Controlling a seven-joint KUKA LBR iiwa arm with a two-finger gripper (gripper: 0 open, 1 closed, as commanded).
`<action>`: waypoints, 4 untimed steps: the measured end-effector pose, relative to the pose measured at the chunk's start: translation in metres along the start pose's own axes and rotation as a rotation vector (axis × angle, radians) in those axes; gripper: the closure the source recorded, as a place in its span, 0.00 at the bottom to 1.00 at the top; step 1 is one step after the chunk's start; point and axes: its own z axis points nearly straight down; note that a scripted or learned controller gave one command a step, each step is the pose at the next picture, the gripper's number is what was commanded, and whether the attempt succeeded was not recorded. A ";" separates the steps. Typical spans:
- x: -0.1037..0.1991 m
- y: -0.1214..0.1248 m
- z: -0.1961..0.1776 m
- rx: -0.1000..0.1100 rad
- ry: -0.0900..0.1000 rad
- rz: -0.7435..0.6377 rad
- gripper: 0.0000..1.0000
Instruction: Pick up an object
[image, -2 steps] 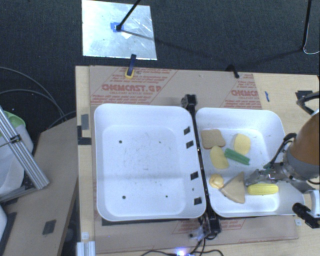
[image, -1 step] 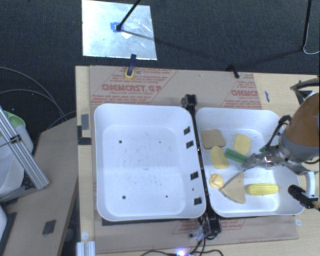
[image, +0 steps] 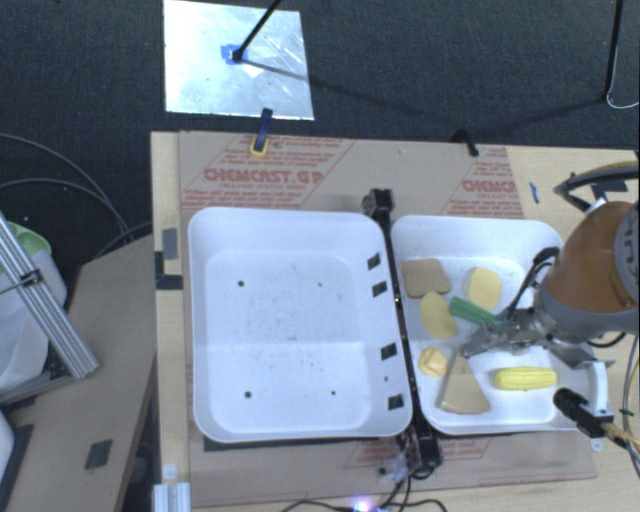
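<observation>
The bench (image: 330, 165) carries two shallow white bins side by side. The left bin (image: 215, 235) shows bare floor marked with a few small dark dots. The right bin (image: 452, 228) holds all the objects.

Contents of the right bin:
- A brown bread-like slice (image: 424, 276) lies near the bin's left wall, toward the far edge.
- A pale yellow rounded piece (image: 484, 287) lies to its right, near the middle of the bin.
- A second yellow piece (image: 437, 315) lies just below the brown slice.
- A green stick-shaped item (image: 472, 311) lies slanted between the two yellow pieces, touching or overlapping the second one.
- A small yellow lump (image: 433, 361) sits near the left wall, toward the near edge.
- A tan wedge (image: 463, 386) rests beside it at the near edge.
- A corn cob (image: 525, 378) lies flat near the near right corner, apart from the wedge.

The arm (image: 598, 275) enters over the right edge of the right bin. The gripper (image: 478, 343) reaches down into the middle of the bin, its tip between the green item and the tan wedge. Whether the claw is released or clenched cannot be determined, and nothing is visibly grasped
</observation>
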 end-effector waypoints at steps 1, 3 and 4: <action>-0.024 0.030 -0.007 -0.007 -0.005 0.001 0.00; 0.075 -0.025 0.000 0.000 -0.001 0.005 0.00; 0.073 -0.022 -0.012 -0.008 -0.005 0.004 1.00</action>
